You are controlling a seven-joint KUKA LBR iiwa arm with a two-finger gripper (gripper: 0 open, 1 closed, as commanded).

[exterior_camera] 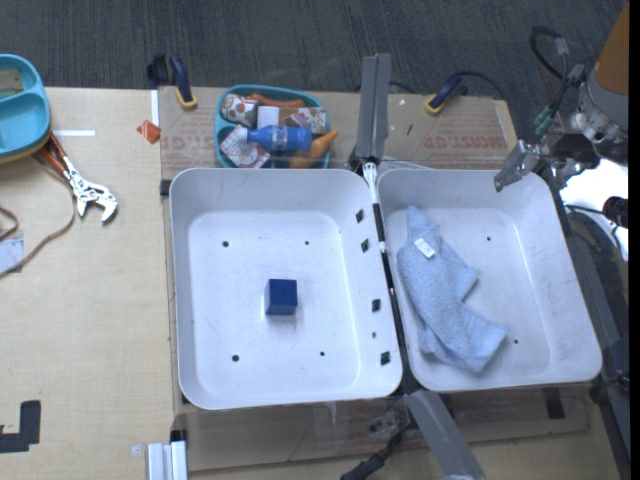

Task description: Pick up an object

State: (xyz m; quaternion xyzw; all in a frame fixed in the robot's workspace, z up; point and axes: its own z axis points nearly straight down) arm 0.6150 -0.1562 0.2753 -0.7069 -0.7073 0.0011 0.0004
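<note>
A small dark blue cube sits near the middle of the left bin. A crumpled light blue cloth with a white tag lies in the right bin, left of its centre. My gripper hangs over the right bin's far right corner, well away from both objects. Its fingers stand open with nothing between them. The orange band of the arm shows at the top right edge.
Behind the left bin stands a teal tub of assorted small items. A wrench and a blue bowl lie on the bench at left. Clamps and a grey post stand at the back; cables run at right.
</note>
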